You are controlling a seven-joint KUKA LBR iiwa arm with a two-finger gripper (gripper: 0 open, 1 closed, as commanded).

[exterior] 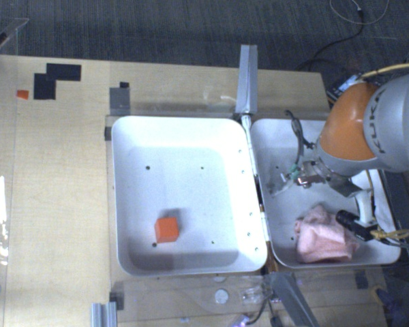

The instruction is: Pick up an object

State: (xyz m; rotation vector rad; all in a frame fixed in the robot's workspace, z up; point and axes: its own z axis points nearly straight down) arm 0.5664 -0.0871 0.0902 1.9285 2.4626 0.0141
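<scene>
An orange cube [167, 229] lies in the left bin [133, 145], near its front-left part. A crumpled pink cloth [320, 237] rests at the front of the right bin [276, 251]. My gripper [291, 178] hangs over the middle of the right bin, just behind and left of the pink cloth and apart from it. Nothing shows in its grasp. The grey arm with its orange band [347, 131] comes in from the right and covers the bin's back right part.
A metal divider post [247, 80] stands behind the seam between the two bins. Black blocks [53, 79] and a small orange marker [22, 95] lie on the wooden bench at far left.
</scene>
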